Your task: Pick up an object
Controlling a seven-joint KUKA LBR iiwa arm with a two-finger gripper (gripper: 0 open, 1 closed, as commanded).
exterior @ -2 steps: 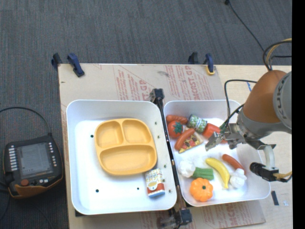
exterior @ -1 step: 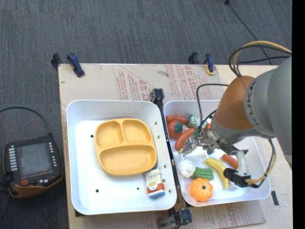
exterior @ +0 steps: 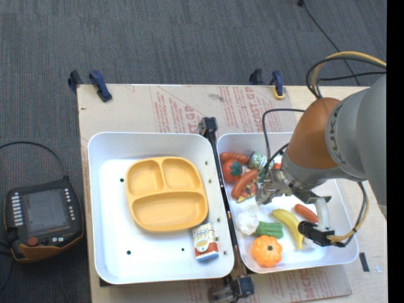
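The right bin [exterior: 344, 197] holds several toy foods: a red tomato [exterior: 231, 170], a long red pepper [exterior: 244, 184], a green can [exterior: 257, 161], a white lump [exterior: 247, 221], a green piece [exterior: 269, 229], a banana [exterior: 289, 224], an orange pumpkin [exterior: 267, 250] and a red sausage [exterior: 305, 213]. My gripper [exterior: 267, 190] hangs low over the middle of this bin, just right of the long red pepper and above the white lump. The arm's grey and orange wrist [exterior: 319, 147] covers the bin's upper right part.
The left bin [exterior: 104, 232] carries a yellow divided plate [exterior: 167, 192] and a small red and white carton [exterior: 204, 242] at its front right corner. A black clamp [exterior: 209, 126] sits between the bins. A teach pendant [exterior: 43, 216] lies on the floor at left.
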